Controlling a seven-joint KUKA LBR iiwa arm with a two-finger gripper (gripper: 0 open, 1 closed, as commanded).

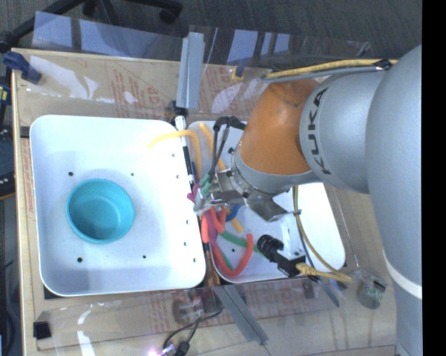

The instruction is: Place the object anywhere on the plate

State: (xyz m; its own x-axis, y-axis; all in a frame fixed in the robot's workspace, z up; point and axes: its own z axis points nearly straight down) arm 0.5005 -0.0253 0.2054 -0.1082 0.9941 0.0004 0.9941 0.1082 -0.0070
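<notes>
The arm (356, 124) reads "KUKA". Its gripper (208, 196), grip impossible to tell, hangs over red and green pieces (246, 258) in the right bin (330, 210). The teal plate (100, 211) lies left.

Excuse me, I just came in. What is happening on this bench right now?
A robot arm reaches in over the right bin. Its gripper is down at that bin's left edge, among a jumble that includes a red piece and a green piece. I cannot tell whether it has hold of anything. The teal plate sits in the left bin, and no object has been placed on it yet.
</notes>
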